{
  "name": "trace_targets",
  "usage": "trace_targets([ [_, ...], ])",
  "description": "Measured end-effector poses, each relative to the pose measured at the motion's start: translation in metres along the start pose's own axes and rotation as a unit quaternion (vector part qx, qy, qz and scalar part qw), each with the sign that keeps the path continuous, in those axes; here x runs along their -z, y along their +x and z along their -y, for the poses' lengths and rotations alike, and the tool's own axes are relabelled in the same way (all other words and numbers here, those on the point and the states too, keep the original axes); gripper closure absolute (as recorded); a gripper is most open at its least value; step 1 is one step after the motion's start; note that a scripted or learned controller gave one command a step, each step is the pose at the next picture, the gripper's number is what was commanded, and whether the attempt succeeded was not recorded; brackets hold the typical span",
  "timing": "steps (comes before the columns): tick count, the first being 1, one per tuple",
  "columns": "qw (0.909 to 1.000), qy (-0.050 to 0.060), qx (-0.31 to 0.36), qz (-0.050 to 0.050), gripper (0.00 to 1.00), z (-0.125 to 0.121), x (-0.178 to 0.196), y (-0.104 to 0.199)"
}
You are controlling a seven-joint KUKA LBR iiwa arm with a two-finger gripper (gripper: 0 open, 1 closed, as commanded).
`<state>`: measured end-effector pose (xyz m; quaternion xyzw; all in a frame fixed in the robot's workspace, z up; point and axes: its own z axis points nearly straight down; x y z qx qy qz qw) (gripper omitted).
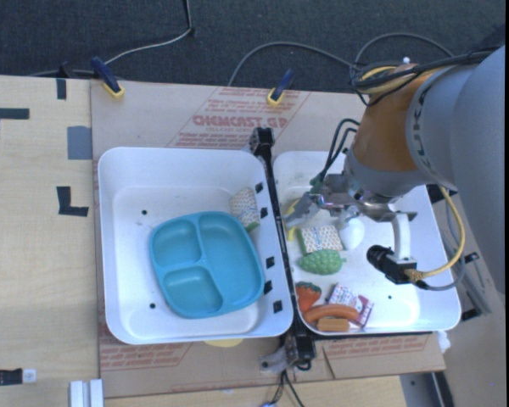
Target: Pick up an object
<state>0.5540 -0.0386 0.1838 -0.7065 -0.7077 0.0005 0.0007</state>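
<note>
You had the gripper (310, 206) low in the right bin (424, 312), just above the green toy (322, 262), finger state impossible to tell; crowded against the patterned block (320, 238) and white piece (353, 233), it risked closing on two things or nudging them aside.

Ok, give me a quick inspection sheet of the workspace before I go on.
Surface: two shallow white bins side by side on a wooden bench.
Job's things: green bumpy toy, orange carrot-like toy, small printed packet in the right bin.
Clutter: blue three-compartment plastic plate and patterned cup in the left bin.
End effector: low over the right bin; grip unclear.
Cables: black cable behind the bench; yellow cable on the arm.
Surroundings: two blue-yellow clamps on the cardboard.
</note>
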Motion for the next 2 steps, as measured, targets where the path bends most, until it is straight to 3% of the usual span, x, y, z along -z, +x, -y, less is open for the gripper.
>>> trace_targets([
  [1,1.0000,0.000,0.000,0.000,0.00,-0.017,0.000,-0.001],
  [2,1.0000,0.000,0.000,0.001,0.00,-0.107,0.000,-0.006],
])
